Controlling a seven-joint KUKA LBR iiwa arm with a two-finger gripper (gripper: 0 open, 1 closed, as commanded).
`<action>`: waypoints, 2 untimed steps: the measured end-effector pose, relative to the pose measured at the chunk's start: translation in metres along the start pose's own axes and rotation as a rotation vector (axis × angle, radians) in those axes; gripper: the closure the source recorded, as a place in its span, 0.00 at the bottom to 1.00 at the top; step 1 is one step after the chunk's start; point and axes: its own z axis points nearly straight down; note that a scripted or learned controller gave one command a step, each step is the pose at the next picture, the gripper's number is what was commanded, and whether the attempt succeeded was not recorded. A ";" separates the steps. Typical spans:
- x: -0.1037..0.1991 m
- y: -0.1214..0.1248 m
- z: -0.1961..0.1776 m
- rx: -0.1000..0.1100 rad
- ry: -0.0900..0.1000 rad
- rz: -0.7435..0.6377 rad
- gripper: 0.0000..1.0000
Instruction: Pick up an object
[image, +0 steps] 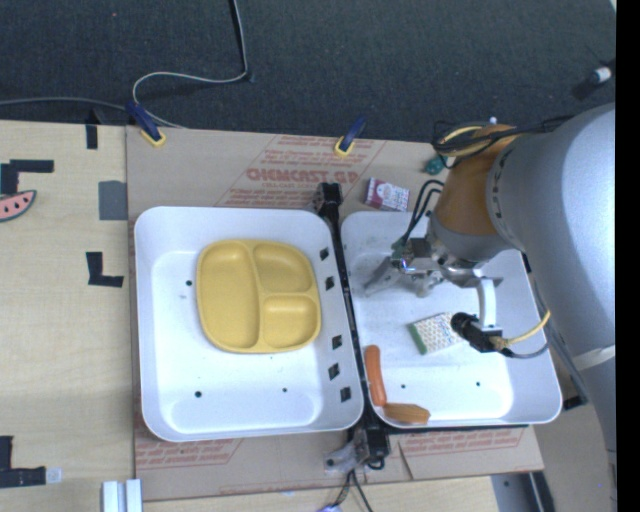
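My gripper (400, 284) hangs over the upper middle of the right bin (520, 395), its fingers spread open with nothing between them. A small green and white speckled packet (432, 332) lies flat just below and right of it, apart from the fingers. Along the bin's left wall lies an orange sausage-shaped toy (374, 372). A brown bun-like piece (405, 411) sits at the front edge. The grey arm with its orange band (468, 200) reaches in from the right.
The left bin (165, 390) holds a yellow divided plate (258, 295). A small dark red and white box (385, 194) lies on the cardboard behind the right bin. Black clips line the divider between the bins (340, 300). Cables trail near the arm's wrist.
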 end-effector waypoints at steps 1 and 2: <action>0.000 0.000 -0.010 -0.003 -0.002 -0.001 1.00; 0.000 0.000 -0.010 -0.003 -0.003 -0.001 0.00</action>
